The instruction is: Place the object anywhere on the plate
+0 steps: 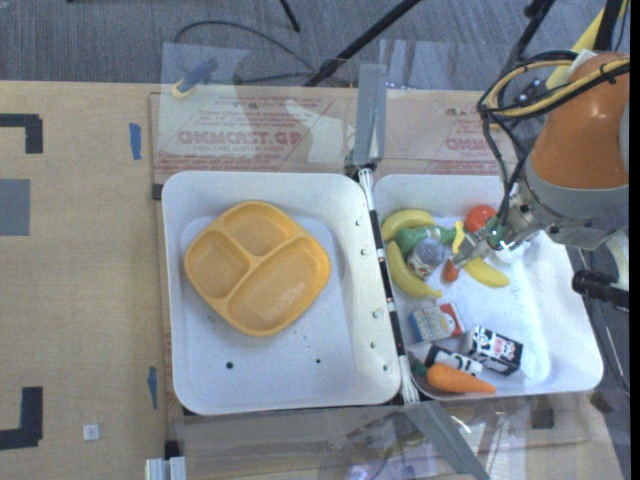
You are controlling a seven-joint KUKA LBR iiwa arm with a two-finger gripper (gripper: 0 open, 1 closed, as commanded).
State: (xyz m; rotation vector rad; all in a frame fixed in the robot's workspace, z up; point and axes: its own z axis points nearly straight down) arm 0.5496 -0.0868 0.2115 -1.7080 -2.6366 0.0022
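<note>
Plate (pixel 257 266) sits bare in the left bin (pixel 190 368), an orange dish with 3 compartments, nothing resting in any of them. So the task looks barely started, by my reading: no object delivered yet.

Over to the right bin (pixel 570 353), centre right of the frame, where all the goods are piled. The arm (pixel 585 158) leans in from the upper right, and its gripper (pixel 485 240) is down among the clutter at the top of that bin. Whether the claw is spread or pinched, I cannot tell (the tip is small and blurs into the bright toys around it).

Right beside the tip lie a banana (pixel 402 258), a second small yellow piece (pixel 488 274), a green thing (pixel 412 236) and something red (pixel 480 216). Lower down sit a carton (pixel 437 321), a black and white pack (pixel 495 348) and a carrot (pixel 458 378) near the bottom edge.

Which of these is the chosen object is not clear; my guess is one near the tip. Nothing is plainly lifted.

Left to do, as I judge it: secure a grip, raise the item, carry it left across the divider (pixel 385 288) between the 2 bins, and set it down anywhere on the plate.
</note>
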